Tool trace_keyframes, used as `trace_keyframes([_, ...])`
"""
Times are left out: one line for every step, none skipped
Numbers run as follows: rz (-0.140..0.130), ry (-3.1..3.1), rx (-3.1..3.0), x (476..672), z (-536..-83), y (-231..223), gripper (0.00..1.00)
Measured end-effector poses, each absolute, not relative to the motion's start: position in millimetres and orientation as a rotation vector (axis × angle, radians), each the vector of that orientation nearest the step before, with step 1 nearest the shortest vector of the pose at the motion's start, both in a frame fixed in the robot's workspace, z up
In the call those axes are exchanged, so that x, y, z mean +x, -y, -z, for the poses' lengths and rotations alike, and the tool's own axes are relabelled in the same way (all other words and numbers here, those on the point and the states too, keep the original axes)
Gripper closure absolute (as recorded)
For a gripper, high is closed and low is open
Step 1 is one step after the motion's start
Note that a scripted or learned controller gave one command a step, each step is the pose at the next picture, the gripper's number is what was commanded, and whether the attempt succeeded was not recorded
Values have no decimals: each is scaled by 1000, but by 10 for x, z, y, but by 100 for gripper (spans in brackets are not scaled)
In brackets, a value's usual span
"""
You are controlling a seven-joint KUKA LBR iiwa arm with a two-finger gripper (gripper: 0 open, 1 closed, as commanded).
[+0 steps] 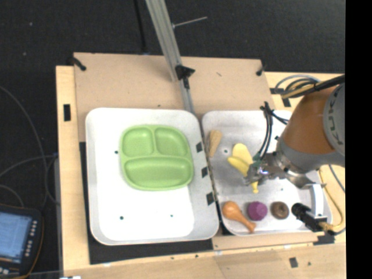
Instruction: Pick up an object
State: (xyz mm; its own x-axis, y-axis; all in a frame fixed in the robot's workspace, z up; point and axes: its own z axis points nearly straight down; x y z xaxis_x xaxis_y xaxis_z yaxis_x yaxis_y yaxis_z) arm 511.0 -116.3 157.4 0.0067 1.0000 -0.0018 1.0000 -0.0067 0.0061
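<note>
Reaches in from the right over the right bin (232, 121), the end effector (256, 176) low at that bin's middle. Touches or nearly touches the lower right end of the yellow banana-like toy (239, 157), which lies slantwise just up and left of it. Cannot tell whether released, clenched, or grasping anything: too small and cluttered with cables there. Lies along the near edge of the same bin, below the end effector: an orange pear-shaped toy (236, 213) at the left, a purple ball (257, 210) just beside it, a brown ring (280, 210) further right, all apart from the end effector. Rests against the bin's left wall, a tan cone-shaped piece (214, 140), near the banana's upper end. Leaves bare white floor in the upper part of the right bin. Holds, in the left bin (104, 214), a green divided plate (157, 157) toward the far side, with open floor along the near side. Stands on the table (133, 80), a slanted metal pole (165, 34) behind the bins.
</note>
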Motion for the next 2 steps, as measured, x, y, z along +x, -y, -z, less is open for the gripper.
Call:
trace_keyframes([-7,-2218,2213,5114,-2205,1231,100])
trace_keyframes([-6,-2220,2212,5135,-2746,1245,100])
